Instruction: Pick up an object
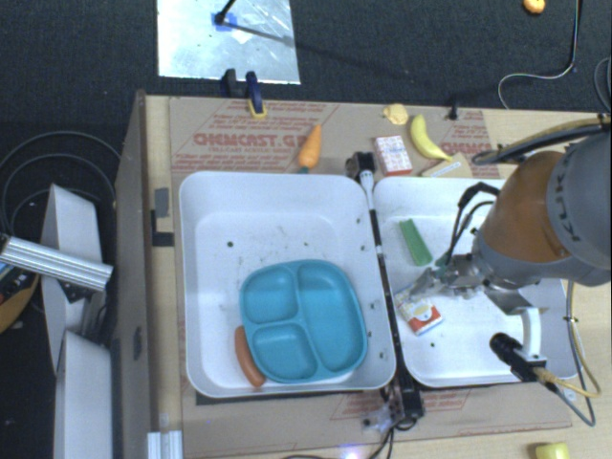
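Observation:
The right bin (449, 366) holds a green block (415, 241) near its back left and a small white and red carton (422, 316) at its left side. My gripper (418, 287) reaches in from the right and hangs low, just above the carton and in front of the green block. Nothing shows between its tips. In the left bin (220, 218) lie a blue divided plate (301, 319) and an orange-brown sausage (248, 355) along the plate's left front edge.
Behind the bins, on the cardboard, lie a carrot (309, 146), a banana (426, 140), a small printed box (393, 154) and a pale yellow piece (395, 114). The grey and orange arm (535, 223) covers the right bin's right half.

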Motion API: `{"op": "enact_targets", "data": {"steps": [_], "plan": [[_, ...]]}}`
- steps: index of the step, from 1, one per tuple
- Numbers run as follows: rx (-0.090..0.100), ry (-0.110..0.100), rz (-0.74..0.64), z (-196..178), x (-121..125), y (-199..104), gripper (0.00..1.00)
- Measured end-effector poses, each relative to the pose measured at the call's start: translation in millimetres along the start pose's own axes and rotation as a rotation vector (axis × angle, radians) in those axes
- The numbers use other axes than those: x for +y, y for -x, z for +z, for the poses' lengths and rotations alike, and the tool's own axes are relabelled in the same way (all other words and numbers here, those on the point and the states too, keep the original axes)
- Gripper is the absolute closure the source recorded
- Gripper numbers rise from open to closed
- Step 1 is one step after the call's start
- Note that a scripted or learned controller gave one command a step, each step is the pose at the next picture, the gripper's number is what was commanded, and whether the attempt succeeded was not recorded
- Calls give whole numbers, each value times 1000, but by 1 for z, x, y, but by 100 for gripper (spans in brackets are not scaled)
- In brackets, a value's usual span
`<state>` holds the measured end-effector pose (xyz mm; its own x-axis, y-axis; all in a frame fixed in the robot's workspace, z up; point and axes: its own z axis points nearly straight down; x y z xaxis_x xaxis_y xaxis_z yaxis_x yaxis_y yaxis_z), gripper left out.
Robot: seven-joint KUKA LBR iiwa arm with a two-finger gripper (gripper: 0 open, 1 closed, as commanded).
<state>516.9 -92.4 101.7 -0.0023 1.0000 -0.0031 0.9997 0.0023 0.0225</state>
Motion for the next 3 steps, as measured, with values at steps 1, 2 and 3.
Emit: {"op": "enact_targets", "data": {"steps": [1, 2, 3], "plan": [[2, -6, -5, 14, 98, 17, 0], [2, -13, -5, 18, 155, 11, 0], [0, -17, -7, 8, 153, 12, 100]]}}
